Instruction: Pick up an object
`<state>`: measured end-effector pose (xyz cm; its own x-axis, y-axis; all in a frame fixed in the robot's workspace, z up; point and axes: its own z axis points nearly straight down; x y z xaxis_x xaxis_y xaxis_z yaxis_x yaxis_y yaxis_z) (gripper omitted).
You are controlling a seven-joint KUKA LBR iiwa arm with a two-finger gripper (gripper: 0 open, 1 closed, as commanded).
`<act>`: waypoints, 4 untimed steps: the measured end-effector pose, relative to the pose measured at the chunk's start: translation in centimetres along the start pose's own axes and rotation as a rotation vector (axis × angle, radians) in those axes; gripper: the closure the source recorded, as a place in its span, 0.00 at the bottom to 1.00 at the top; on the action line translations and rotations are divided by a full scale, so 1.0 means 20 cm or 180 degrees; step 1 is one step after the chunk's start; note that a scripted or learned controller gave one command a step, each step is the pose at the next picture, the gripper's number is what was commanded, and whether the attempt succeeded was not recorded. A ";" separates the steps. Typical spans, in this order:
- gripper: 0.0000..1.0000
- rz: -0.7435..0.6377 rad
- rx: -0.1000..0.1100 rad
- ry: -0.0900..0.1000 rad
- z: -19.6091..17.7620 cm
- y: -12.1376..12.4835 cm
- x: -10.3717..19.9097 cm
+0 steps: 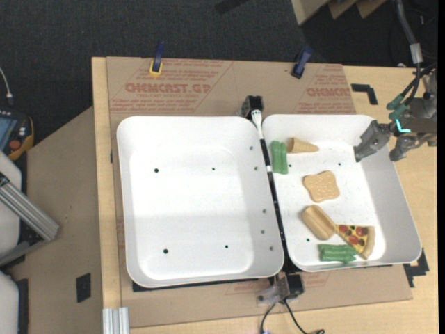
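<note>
The right bin [389,186] holds several toy foods. A green stick [279,156] lies along its left wall, with a tan cone [302,145] beside it. Below them are a square cracker [321,186], a tan bread roll [318,222], a pizza slice [357,236] and a green pod [337,254]. My gripper [383,147] hangs over the bin's upper right corner, open, its fingers spread with nothing between them. It is well to the right of the cone and apart from every item.
The left bin [139,186] sits next to the right one, with a black divider strip [268,179] between them. Both rest on a cardboard sheet [181,82] held by a yellow clamp [157,65] and a blue clamp [302,61].
</note>
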<state>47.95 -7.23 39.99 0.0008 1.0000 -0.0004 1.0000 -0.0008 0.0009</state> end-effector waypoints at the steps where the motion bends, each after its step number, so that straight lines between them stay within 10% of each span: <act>1: 0.00 -0.0017 -0.0042 0.0000 -0.64 0.00 0.21; 2: 1.00 -0.0008 -0.0015 -0.0003 -0.67 0.00 0.21; 3: 1.00 0.0031 0.0027 -0.0001 -0.17 0.00 -0.36; 4: 0.00 -0.0001 -0.0002 -0.0002 -0.20 0.00 -0.33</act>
<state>47.95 -13.83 43.94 0.0003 1.0000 -0.0012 1.0000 -0.0003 0.0017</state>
